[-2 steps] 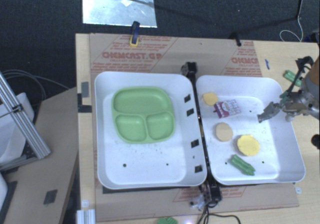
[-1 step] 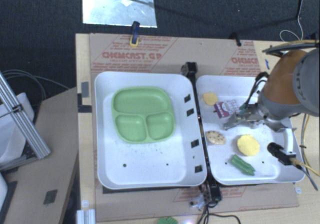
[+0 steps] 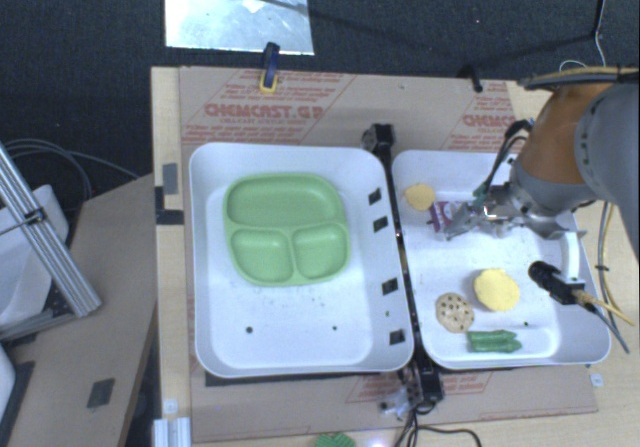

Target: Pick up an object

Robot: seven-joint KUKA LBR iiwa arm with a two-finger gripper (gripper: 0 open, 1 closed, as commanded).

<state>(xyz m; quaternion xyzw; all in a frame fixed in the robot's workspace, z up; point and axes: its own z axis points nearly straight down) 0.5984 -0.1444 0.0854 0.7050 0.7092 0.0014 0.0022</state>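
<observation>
two bins (image 3: 300, 335), end effector (image 3: 452, 225) near divider

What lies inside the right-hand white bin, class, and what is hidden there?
Inside the right bin: a cookie, a yellow round piece, a green piece, a smaller yellow piece and the gripper. The arm covers the bin's far right corner.

Bins (image 3: 215, 335) white. Tray (image 3: 285, 230) pale green, 3 sections. Lemon (image 3: 497, 290) yellow; smaller yellow piece (image 3: 420, 197) at its 11. Cookie (image 3: 454, 312) tan w/ dark spots. Pod (image 3: 493, 340) green. Surface (image 3: 290, 107) tan w/ red print. Arm (image 3: 585, 150) grey, orange band.
</observation>
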